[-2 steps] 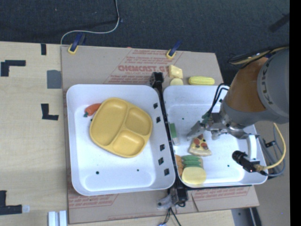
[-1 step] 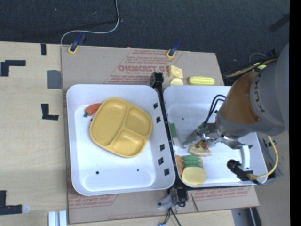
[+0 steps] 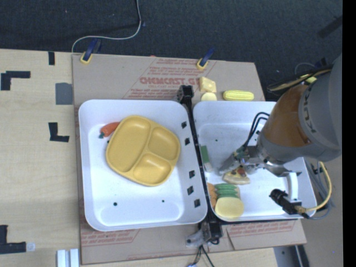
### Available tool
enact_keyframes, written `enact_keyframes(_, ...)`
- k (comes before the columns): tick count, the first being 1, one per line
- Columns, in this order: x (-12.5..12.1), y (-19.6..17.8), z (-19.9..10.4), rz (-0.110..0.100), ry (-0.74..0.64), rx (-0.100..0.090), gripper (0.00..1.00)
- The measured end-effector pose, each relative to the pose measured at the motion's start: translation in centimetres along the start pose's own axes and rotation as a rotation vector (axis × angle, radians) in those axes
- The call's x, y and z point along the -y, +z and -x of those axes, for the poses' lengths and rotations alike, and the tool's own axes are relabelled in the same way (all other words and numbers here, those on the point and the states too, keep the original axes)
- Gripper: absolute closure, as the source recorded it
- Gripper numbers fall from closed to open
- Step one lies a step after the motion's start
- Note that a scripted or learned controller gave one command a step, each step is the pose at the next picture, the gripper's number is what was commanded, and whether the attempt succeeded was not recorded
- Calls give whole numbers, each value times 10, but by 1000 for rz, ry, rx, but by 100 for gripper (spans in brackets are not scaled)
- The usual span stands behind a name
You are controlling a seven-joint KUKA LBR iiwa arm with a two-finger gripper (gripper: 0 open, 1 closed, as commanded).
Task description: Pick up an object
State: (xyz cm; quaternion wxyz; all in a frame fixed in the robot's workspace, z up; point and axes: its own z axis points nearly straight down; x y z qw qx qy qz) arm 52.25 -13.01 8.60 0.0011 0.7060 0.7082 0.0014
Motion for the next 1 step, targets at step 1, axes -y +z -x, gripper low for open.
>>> enact_keyframes(1,0,-10,1,1,1,3,100)
